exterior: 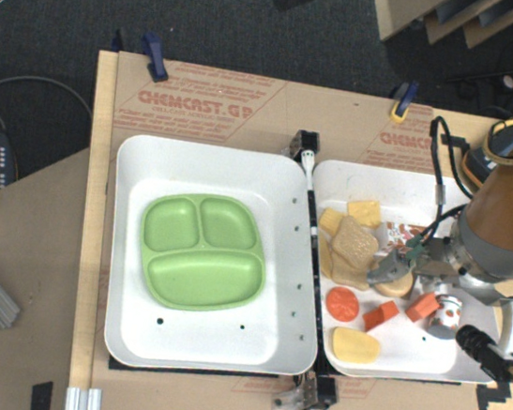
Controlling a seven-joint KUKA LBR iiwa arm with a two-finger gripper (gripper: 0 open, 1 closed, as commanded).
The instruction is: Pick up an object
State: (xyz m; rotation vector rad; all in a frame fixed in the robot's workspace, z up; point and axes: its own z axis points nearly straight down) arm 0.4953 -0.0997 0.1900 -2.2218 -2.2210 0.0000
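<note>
Currently gripper [397,269] sits low over bread [355,244], right-centre frame; jaws state unclear. Bread looks light, soft foam; grip its sides gently.

Dark grey carpet floor [217,14], cardboard-covered tabletop [93,224] with blue clamps [154,55], loose cables around.

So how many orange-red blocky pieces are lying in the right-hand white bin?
2: one orange-red block sits near the bin's middle, beside the round red piece; the second orange-red block lies just right of it, below the gripper. The arm may hide more.
</note>
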